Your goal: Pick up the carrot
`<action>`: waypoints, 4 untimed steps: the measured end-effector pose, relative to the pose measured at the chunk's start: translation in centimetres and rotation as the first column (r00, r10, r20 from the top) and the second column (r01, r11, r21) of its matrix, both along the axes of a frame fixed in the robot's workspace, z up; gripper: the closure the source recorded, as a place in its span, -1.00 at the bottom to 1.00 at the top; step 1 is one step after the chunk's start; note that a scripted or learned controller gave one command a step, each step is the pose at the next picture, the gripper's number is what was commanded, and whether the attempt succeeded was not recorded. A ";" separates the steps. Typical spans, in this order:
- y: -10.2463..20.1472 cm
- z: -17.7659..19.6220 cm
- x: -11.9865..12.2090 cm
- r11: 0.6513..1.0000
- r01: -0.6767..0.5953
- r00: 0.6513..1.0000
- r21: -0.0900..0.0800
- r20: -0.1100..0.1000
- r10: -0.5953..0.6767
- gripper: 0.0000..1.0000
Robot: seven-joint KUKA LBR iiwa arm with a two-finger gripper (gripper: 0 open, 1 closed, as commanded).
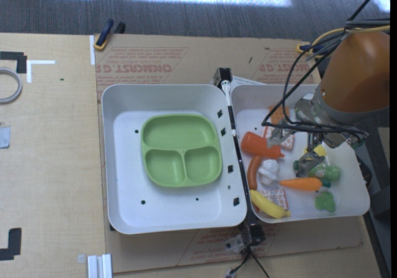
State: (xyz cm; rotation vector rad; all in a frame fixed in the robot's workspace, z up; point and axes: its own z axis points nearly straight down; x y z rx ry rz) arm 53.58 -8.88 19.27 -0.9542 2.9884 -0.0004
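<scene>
Nearest us, the carrot (pixel 301 184) lies in the right bin (pixel 347 208) (beside broccoli (pixel 325 201)). Above it the hand (pixel 308 160) hovers; we cannot tell its state. We judge the approach underway: next, descend squarely over the carrot.

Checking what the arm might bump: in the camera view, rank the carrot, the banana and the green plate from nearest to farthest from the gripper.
1. Carrot, right bin, just below the gripper.
2. Banana, right bin's lower-left corner.
3. Green plate, left bin.
</scene>
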 end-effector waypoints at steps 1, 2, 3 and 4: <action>-1.5 -9.7 -3.3 1.000 -0.030 1.000 0.000 -0.003 0.030 -1.00; -2.3 -0.3 -1.7 0.952 -0.305 0.952 -0.001 0.001 0.305 -1.00; -5.9 -5.7 -5.1 0.895 -0.445 0.895 -0.001 -0.002 0.445 -1.00; -10.4 -7.3 -5.8 0.787 -0.616 0.787 -0.001 -0.001 0.616 -1.00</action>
